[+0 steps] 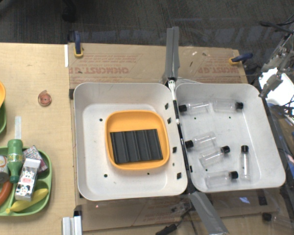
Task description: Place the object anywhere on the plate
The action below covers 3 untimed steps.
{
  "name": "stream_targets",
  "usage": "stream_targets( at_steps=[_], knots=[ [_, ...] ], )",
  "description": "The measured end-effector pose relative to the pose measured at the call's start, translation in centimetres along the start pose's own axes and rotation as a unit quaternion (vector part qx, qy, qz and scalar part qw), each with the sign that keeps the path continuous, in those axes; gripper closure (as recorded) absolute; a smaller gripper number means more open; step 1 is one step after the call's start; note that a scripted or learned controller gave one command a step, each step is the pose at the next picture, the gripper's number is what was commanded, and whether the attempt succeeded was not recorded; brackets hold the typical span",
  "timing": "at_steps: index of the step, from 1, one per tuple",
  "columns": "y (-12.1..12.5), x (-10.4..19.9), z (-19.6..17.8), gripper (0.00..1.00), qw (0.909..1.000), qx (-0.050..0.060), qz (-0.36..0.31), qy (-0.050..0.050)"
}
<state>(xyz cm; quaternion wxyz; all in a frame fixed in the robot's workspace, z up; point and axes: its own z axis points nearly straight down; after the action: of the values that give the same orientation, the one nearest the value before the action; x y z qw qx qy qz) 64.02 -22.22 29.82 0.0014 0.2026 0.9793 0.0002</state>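
An orange plate (135, 118) with rounded corners lies in the middle of the left white bin (90, 131). A dark grey ribbed rectangular block (137, 146) rests flat on the plate and covers most of its floor. In the right white bin (264, 131) lie several clear plastic vials with black caps: two near the back wall (194, 106) (229, 105), one in the middle (202, 141), one beside it (215, 156), one pointing front to back at the right (244, 161), and one at the front (220, 179).
A metal divider post (172, 53) rises between the bins at the back. Cables and metal hardware (280, 65) crowd the upper right beyond the right bin. On the wooden table at the left stands a green tray of toy food (19, 182).
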Motion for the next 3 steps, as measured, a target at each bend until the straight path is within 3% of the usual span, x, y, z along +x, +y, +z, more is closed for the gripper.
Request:
stream_targets(
  at_steps=[1,2,3],
  knots=[
    [0.0,0.1,4.8,0.0,0.9837,-0.001,-0.18,0.0],
    [0.7,-1.4,0.2,0.0,0.963,0.0,-0.27,-0.002],
    [0.9,-1.8,-0.3,0.0,0.9285,0.0,-0.371,-0.002]
  ],
)
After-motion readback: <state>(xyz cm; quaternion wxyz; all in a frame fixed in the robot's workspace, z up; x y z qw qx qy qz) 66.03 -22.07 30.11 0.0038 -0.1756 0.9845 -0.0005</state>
